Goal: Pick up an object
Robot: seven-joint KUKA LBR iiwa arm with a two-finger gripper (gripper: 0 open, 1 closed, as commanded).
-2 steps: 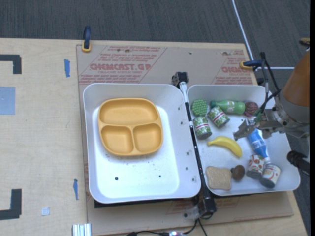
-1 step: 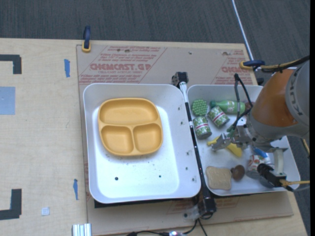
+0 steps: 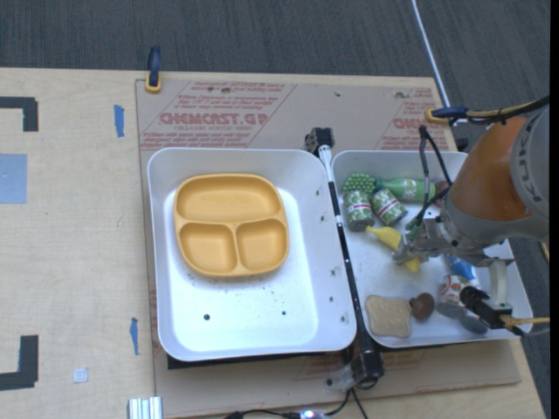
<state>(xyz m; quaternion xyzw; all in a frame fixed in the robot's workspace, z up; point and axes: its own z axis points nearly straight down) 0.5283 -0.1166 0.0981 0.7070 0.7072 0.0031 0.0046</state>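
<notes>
the gripper [image 3: 417,250] hangs low in the right bin [image 3: 515,299], its tip just beside a yellow toy [image 3: 384,235]. i cannot tell how the claw stands or if it has hold of anything. from the claw the yellow toy lies at about ten o'clock, its long axis running from ten to four o'clock.

A divided plate [image 3: 231,223] is set in the left bin [image 3: 166,260], toward its far-left corner. In the right bin [image 3: 384,337], cans [image 3: 358,201] and a bottle [image 3: 406,187] are gathered at the far edge, and a bread slice [image 3: 389,315] is laid in the near-left corner.
</notes>
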